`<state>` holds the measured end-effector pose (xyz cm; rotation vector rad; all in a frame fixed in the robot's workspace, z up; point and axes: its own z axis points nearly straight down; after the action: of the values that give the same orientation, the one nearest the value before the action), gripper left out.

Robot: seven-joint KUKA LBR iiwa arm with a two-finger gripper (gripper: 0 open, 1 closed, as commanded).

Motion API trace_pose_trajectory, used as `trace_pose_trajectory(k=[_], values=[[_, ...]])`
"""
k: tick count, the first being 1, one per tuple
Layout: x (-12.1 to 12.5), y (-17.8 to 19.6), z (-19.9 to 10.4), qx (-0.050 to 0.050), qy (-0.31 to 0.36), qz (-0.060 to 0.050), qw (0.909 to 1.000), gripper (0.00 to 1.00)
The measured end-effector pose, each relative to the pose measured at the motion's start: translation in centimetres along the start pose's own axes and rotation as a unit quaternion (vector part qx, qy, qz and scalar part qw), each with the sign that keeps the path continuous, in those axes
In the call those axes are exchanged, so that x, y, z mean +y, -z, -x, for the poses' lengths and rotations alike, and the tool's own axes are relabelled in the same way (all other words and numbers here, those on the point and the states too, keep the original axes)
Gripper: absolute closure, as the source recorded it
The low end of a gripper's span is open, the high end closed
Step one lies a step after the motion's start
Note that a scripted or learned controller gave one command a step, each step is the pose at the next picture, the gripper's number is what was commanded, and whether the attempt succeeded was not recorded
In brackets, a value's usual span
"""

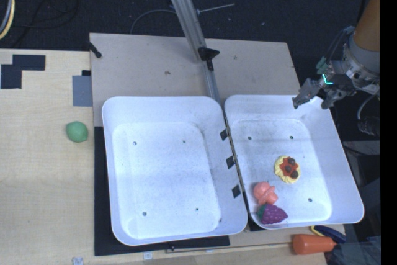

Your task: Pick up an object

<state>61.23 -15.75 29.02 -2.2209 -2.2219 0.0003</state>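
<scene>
The right bin [322, 133] holds three toy foods near its front: a yellow piece with red topping [287, 169], a pink-orange piece [266, 192] and a purple grape bunch [273, 215]. My gripper [312, 98] hangs over the far right corner of this bin, well behind the toys. Its two dark fingers [302, 98] stand apart with nothing between them.
The left bin [118, 115] sits beside the right one, split from it by a row of black clips [229, 161]. A green ball [77, 131] lies on the wooden bench to the left. An orange carrot toy [312, 244] rests outside the right bin's front edge. A metal rail [189, 9] slants behind the bins.
</scene>
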Motion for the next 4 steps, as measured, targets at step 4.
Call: trace_pose_trajectory(k=[4], values=[[-2.0,-14.8,-1.2,0.000,0.000,-0.002,1.0000,0.00]])
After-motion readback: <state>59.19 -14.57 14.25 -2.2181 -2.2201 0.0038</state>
